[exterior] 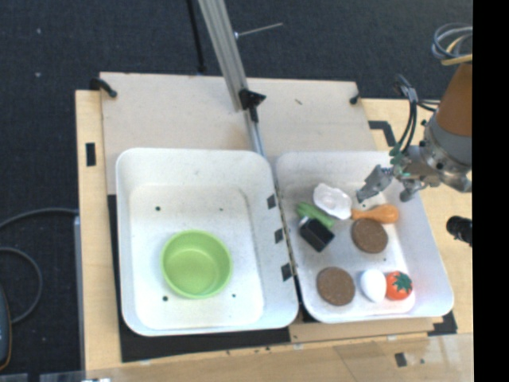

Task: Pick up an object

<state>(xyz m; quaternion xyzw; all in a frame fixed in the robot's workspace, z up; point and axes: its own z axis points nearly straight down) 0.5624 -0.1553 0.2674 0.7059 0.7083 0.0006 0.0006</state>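
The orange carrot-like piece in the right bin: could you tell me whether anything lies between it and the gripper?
Nothing visible does. The gripper hovers just above the orange piece; the crumpled white object lies beside it, toward the left bin.

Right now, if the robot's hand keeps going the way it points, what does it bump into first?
Probably the crumpled white thing, just beyond the hand, which points down-left into the right bin. Its height is unclear, so it might pass above.

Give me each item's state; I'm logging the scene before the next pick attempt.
gripper: above the right bin, holding nothing
green bowl: upright in the left bin
orange carrot: lying flat
black block: resting on the right bin's floor
two brown discs: lying flat, apart
tomato: beside the white egg
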